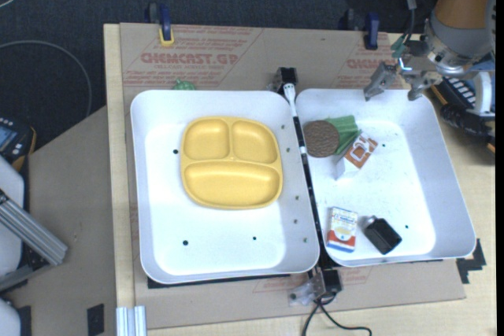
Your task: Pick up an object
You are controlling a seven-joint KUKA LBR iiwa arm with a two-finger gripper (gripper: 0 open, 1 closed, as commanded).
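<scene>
While jaws (pixel 393 80) hang spread, unladen, above right bin (pixel 441 169) far rim, bin middle lies open.

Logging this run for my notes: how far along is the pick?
Nothing looks picked yet. The pincer hangs open over the right bin's far edge, with nothing between its fingers. The brown disc, the green piece, the small carton and the black block all lie in that bin. Choosing, gripping and lifting one remain.

In the right bin (pixel 441 169), 5 items are crowding its left half, leaving its right half open; a yellow tray (pixel 231 162) is filling the left bin's (pixel 157 208) middle.
</scene>
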